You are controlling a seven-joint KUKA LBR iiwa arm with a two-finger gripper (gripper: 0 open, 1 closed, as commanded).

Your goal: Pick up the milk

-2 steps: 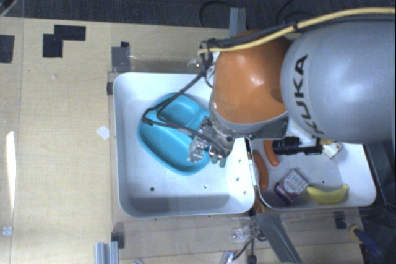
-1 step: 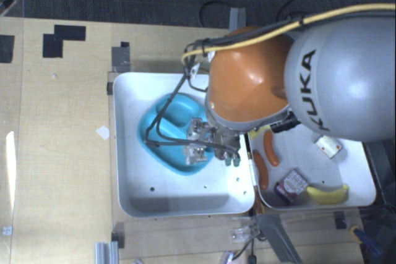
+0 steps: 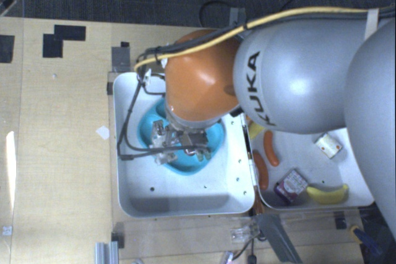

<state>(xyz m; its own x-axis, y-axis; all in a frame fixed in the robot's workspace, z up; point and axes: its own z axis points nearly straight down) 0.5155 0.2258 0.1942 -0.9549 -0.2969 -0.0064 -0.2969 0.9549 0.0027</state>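
The claw (image 3: 179, 144) hangs over the blue bowl (image 3: 185, 161) in the left bin (image 3: 179, 201); whether it is wide or narrow cannot be told. The milk (image 3: 328, 145), a small white carton, lies in the right bin (image 3: 309, 204), well apart, toward the arm's base.

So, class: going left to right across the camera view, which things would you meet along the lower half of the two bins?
Left bin's rim → blue bowl with the tool over it → sausages → purple carton → banana, with a small white box above it.
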